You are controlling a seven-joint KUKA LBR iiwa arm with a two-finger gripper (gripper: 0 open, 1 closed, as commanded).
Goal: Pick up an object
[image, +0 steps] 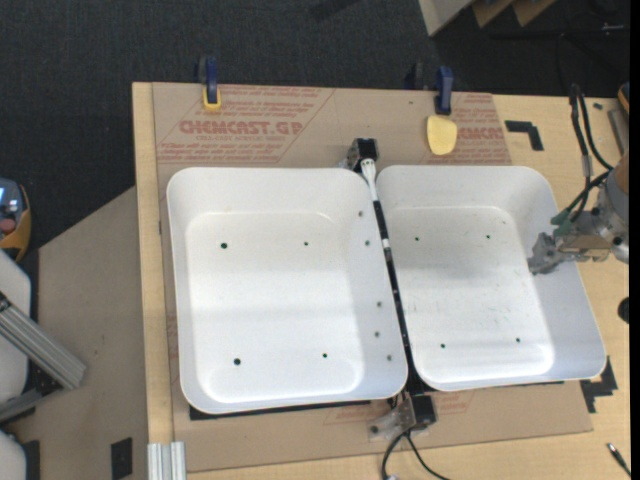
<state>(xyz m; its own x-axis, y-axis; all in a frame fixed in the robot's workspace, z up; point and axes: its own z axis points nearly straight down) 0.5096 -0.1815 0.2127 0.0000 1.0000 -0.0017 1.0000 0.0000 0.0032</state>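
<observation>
Pincer (545,253) at right bin (470,193) right rim, grip state unclear; no object visible nearby, so risk is an empty grasp.

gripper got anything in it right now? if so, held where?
Cannot be told. The gripper sits over the right rim of the right bin, small and blurred in the camera view, with no object discernible at it.

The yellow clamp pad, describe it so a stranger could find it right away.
Start at the right bin and go to its far rim. Just beyond, on the brown board, sits the yellow pad under a blue clamp. The other blue clamp has only a small yellow tip.
</observation>
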